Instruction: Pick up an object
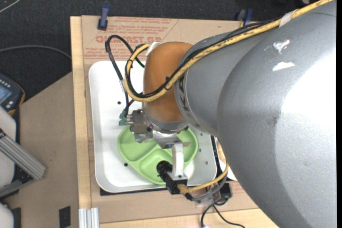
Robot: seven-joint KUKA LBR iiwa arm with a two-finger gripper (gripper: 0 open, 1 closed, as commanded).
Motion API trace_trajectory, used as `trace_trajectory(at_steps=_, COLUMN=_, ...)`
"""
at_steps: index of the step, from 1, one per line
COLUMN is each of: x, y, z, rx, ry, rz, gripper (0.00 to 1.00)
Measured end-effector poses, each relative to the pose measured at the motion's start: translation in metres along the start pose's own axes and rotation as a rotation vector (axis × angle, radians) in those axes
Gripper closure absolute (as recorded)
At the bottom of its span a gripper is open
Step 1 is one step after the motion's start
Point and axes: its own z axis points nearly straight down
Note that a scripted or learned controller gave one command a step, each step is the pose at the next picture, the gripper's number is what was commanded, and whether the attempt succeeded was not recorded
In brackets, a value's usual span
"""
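Plate [134, 153], pale green with moulded compartments, is the object I note: it lies flat in the white bin [99, 115] on the view's left, toward that bin's near end. The gripper [159, 141] sits over the plate's middle, close above it or touching; I cannot tell which. I also cannot tell whether the gripper is open or closed, since the wrist hides it. The grey arm [267, 93], with its orange band [160, 83], reaches in from the right across much of the bench [80, 131]. A blue clamp [103, 14] sits on the bench's far edge.
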Motion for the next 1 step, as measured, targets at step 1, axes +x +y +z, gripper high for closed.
trace_trajectory(at_steps=1, x=0.0013, y=0.0053, z=0.0723, rx=-0.004, ry=0.002, rz=0.0, gripper=1.0)
